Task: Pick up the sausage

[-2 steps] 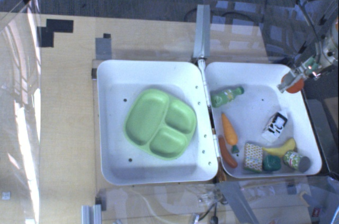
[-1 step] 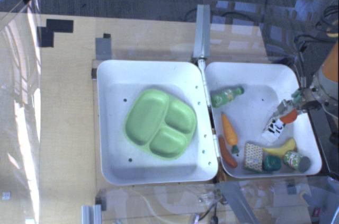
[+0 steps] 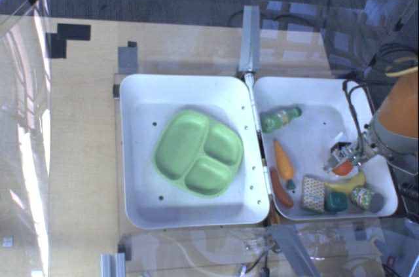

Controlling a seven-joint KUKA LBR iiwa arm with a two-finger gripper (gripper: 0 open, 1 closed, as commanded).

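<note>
The sausage [image 3: 280, 189] is a reddish-brown stick lying along the left wall of the right bin [image 3: 308, 128], near its front left corner, just below the orange carrot [image 3: 283, 160]. My gripper [image 3: 343, 156] hangs low over the right side of the same bin, well to the right of the sausage. It sits directly above a small red-orange item [image 3: 344, 168]. The arm's orange band [image 3: 399, 105] is at the frame's right edge.
In the right bin there are also a green bottle [image 3: 280, 118], a patterned block [image 3: 313, 194], a teal item [image 3: 336, 202], a banana [image 3: 348, 183] and a small can [image 3: 364, 197]. The left bin [image 3: 137, 105] holds a green divided plate [image 3: 198, 152].
</note>
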